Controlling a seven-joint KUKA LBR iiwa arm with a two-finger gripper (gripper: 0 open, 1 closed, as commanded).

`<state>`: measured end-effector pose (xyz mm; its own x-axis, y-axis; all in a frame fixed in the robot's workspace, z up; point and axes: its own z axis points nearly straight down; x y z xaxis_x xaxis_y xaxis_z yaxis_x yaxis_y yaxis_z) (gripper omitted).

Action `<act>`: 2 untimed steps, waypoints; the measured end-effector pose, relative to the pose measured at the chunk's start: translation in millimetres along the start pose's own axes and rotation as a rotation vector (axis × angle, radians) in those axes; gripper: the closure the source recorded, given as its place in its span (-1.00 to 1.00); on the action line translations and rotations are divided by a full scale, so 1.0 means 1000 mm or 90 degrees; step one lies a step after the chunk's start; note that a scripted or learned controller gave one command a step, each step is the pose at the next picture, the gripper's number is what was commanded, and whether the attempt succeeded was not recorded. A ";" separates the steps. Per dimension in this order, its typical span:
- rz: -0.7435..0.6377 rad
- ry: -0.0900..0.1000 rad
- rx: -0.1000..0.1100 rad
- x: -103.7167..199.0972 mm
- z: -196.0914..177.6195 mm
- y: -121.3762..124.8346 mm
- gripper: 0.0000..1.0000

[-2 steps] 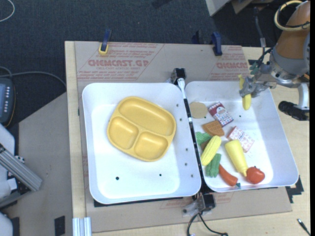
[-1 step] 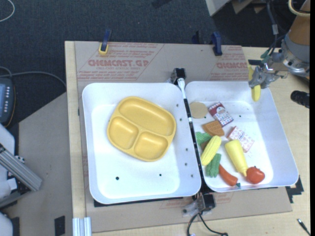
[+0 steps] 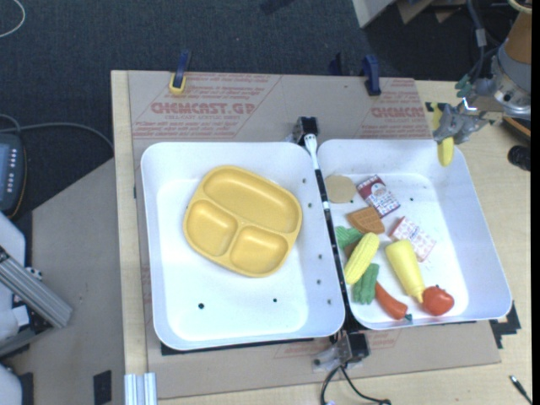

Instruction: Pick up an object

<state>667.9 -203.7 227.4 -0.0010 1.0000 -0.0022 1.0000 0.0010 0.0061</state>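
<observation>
Gripper [image 3: 447,135] at the far right edge of the right bin [image 3: 485,226], clenched on a small yellow object [image 3: 445,151].

The yellow piece hangs from between the fingers, above the bin's far right rim. Below and to the left, the right bin holds a heap of toy food: a tan round piece [image 3: 340,190] at the far left, a red and white packet [image 3: 379,196], an orange-brown slice [image 3: 366,220], a pink and white wrapper [image 3: 413,238], a corn cob [image 3: 362,256] lying over green pieces [image 3: 364,283], a yellow bottle [image 3: 406,267], a carrot [image 3: 389,301] and a red tomato [image 3: 436,299] at the near side. The left bin [image 3: 169,294] holds a yellow divided plate [image 3: 242,220] with three compartments, sitting slightly far of centre.
</observation>
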 end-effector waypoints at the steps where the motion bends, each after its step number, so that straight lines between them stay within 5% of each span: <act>1: -0.002 0.003 0.006 0.046 0.009 -0.022 1.00; 2: -0.001 0.003 0.006 0.087 0.012 -0.040 1.00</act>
<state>627.6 -116.4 214.6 -0.0033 1.0000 0.0018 1.0000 0.0033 -0.0030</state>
